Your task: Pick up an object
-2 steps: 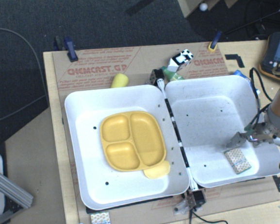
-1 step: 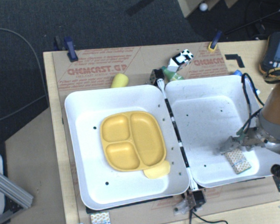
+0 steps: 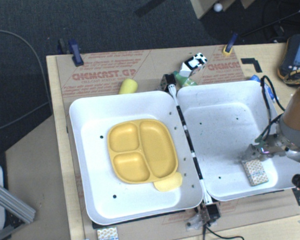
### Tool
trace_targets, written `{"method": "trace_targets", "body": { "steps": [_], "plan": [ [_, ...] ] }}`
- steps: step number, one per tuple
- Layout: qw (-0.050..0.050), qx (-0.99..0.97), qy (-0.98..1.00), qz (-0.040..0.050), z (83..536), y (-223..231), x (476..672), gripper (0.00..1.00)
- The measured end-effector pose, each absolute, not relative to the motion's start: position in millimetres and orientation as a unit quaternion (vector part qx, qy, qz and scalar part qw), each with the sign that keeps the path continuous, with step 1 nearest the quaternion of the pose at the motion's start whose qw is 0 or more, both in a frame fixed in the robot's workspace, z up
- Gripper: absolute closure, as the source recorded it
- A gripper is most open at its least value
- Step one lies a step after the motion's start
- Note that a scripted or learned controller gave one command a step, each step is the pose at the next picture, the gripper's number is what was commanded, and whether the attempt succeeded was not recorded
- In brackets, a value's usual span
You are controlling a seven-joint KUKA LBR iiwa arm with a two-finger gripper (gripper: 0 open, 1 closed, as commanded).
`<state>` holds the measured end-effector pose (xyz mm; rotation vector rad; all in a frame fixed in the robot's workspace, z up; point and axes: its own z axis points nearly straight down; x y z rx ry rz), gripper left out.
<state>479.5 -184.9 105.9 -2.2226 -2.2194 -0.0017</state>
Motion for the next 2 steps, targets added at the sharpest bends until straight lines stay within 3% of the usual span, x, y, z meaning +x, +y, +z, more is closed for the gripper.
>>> {"method": "trace_targets", "body": {
  "steps": [1, 2],
  "plan": [
    [0.0, -0.707, -0.708, -0.0002, 134, -117, 479.3, 1.0],
    [0.0, -0.707, -0.708, -0.0007, 185, -35, 536.5, 1.0]
  ]
}}
